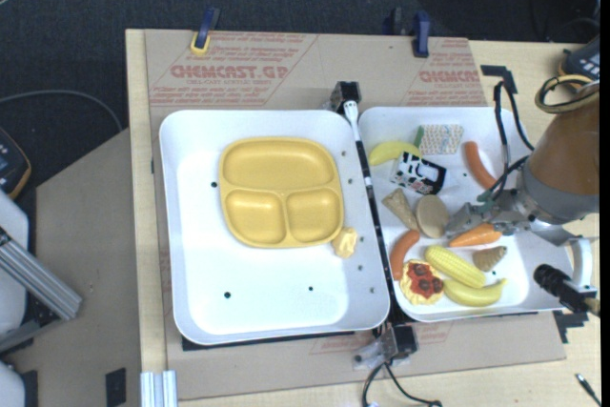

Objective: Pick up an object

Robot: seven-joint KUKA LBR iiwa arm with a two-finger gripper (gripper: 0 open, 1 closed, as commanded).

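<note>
The right bin (381, 121) holds several toy foods. An orange carrot (477, 237) lies near its right side, with a corn cob (455, 265) and a banana (478, 295) just in front of it. My gripper (479, 222) is low in this bin, directly over the carrot and seemingly touching its top. The grey arm with its orange band (570, 152) comes in from the right and hides the bin's right wall. A round tan cookie (432, 215) sits just left of the gripper.
Also in the right bin are a pizza slice (420, 282), a red sausage (479, 165), a cow-patterned block (417, 172), a waffle (440, 138) and a second banana (389, 152). The left bin (191, 234) holds a yellow divided plate (281, 191) and a small yellow piece (345, 244).
</note>
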